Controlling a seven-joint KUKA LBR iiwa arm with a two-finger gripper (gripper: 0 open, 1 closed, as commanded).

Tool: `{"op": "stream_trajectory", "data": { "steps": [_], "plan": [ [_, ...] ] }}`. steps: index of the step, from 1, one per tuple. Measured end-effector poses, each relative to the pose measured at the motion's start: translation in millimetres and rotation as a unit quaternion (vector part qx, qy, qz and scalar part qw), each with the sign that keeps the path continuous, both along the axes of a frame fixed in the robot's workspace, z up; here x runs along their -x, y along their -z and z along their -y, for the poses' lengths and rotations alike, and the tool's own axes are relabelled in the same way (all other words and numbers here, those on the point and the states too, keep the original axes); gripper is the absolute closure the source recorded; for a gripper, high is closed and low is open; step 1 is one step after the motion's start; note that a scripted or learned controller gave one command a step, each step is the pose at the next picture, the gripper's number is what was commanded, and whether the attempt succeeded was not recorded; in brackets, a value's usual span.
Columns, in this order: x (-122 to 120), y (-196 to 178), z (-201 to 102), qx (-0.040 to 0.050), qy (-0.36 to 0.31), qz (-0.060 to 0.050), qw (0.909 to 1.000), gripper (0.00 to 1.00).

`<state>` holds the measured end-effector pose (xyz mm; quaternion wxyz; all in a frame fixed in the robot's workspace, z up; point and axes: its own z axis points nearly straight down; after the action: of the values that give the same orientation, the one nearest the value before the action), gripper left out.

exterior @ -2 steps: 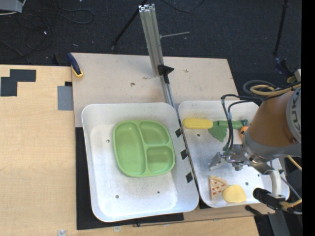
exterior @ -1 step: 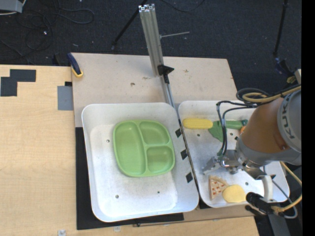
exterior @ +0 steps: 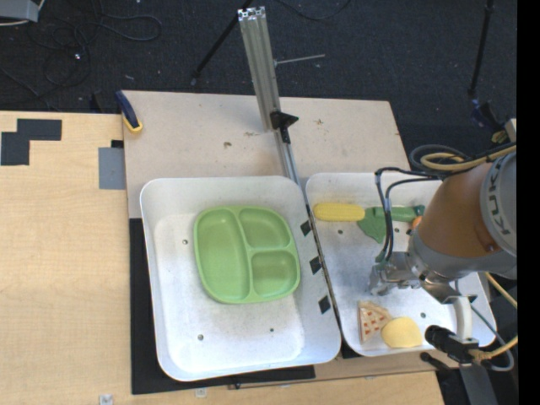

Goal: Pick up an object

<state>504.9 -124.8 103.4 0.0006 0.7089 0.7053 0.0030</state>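
Gripper (exterior: 390, 278) low in right bin (exterior: 350, 327), its state cannot be told | pizza slice (exterior: 371, 320) and yellow lemon (exterior: 402, 333) just nearer | corn cob (exterior: 337, 213) lies crosswise, farther left

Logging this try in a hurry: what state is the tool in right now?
Tool: cannot be told; it hangs over the right bin, above the pizza slice, nothing seen in its grip.

A green three-compartment plastic tray (exterior: 248, 254) lies in the left shallow white bin (exterior: 169, 310). In the right shallow white bin (exterior: 346, 310), a yellow corn cob (exterior: 338, 213) lies at the back; a triangular pizza-slice toy (exterior: 372, 320) sits at the front, touching what may be a yellow lemon (exterior: 402, 333) on its right.
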Motion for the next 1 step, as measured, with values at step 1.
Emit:
{"op": "stream_trajectory", "data": {
  "steps": [1],
  "plan": [
    [1.9, -48.3, -8.9, 0.0016, -0.003, -0.002, 1.0, 1.0]
  ]
}}
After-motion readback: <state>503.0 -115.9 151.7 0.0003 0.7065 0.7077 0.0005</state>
